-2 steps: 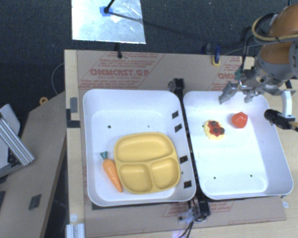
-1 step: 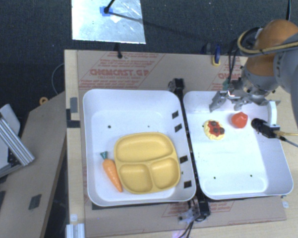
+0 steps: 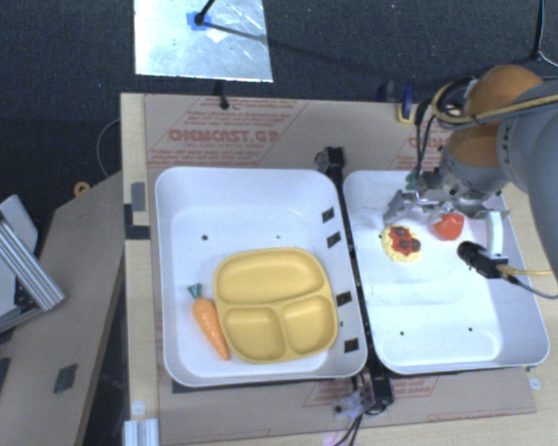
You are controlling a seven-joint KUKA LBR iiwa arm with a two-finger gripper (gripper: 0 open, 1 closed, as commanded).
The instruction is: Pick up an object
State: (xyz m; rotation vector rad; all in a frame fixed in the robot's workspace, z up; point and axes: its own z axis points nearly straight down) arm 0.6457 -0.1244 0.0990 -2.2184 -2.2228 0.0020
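One small round yellow toy pizza with red and dark toppings lies flat in the right bin, just below the gripper. One glossy red piece sits just beside the gripper; its grip state cannot be judged. Well apart, the left bin holds one smooth yellow three-compartment plate and one tapered orange carrot.

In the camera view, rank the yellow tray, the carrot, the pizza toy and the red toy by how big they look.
1. Yellow tray, by far.
2. Carrot.
3. Pizza toy and red toy look alike; the red toy is partly hidden, so no ranking.
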